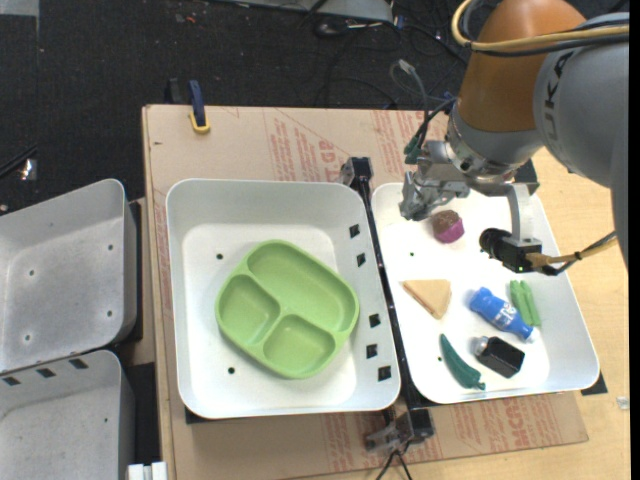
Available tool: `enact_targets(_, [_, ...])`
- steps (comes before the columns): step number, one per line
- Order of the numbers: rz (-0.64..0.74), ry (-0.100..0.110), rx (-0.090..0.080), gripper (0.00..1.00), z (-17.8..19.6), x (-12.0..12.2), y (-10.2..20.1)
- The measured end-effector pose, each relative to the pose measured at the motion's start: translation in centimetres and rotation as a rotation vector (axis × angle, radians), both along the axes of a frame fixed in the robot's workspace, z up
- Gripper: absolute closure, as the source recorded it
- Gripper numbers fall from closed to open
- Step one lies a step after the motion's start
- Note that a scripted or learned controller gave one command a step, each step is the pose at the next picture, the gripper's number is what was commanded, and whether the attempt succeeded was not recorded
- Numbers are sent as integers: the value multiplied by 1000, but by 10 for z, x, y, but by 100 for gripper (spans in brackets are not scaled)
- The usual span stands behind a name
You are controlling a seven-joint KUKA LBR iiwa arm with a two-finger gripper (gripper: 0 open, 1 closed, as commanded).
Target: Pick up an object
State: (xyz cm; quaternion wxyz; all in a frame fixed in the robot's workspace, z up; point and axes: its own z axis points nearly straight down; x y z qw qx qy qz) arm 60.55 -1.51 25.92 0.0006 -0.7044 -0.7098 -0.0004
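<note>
– So, where is the end effector [422,206]?

– Over the far corner of the right-hand bin [588,366], the corner next to the divide between the two bins. The grey arm [590,98] comes in from the view's right, and its orange band [515,58] sits above the wrist.

– Is it apart or together?

– I cannot tell; the wrist hides too much from this slant. Nothing is visibly clamped in it.

– And the thing to be picked up?

– The nearest candidate is a small purple lump [447,227]. It lies on the bin floor just beside the end effector, on the side toward the view's right. I cannot tell whether the two touch.

– What else lies in that bin?

– A tan wedge [429,295] lies nearer the camera than the lump, with bare floor between them. To the wedge's right is a blue bottle [499,313] on its side, and a light green pod [524,302] lies just beside the bottle, toward the outer wall. A black block [500,356] is near the front edge, just below the bottle. A dark green pepper [459,362] lies beside the block, toward the view's left.

– And the other bin?

– The left-hand bin [200,228] holds one green divided plate [287,308], flat on the floor and turned at an angle. It has three compartments. Both bins stand side by side on the table [260,138].
</note>
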Motion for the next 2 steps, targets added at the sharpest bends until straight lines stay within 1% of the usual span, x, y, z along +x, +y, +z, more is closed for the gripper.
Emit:
enact_targets(1, [1,2,1,100,-6,-7,60])
enact_targets(2, [0,4,-1,100,-35,-10,108])
